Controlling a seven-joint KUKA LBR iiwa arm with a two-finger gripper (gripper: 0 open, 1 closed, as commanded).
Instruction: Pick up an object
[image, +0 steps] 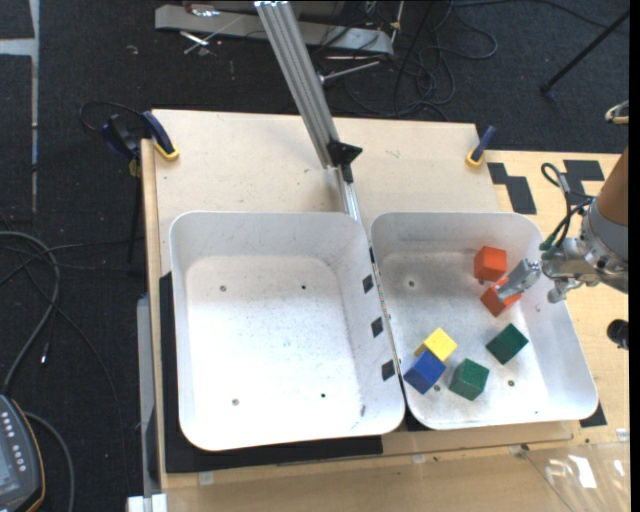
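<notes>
Claw (512, 285) over the right bin (560, 400), gripping a small orange block (497, 299).
A larger orange cube (490, 264) sits just beside it; two green cubes lie nearer the front.

Five blocks (468, 330) are contained in the right bin (560, 395), which is set just beside the left bin (200, 330); the gripper (520, 283) is positioned over the right one.
</notes>
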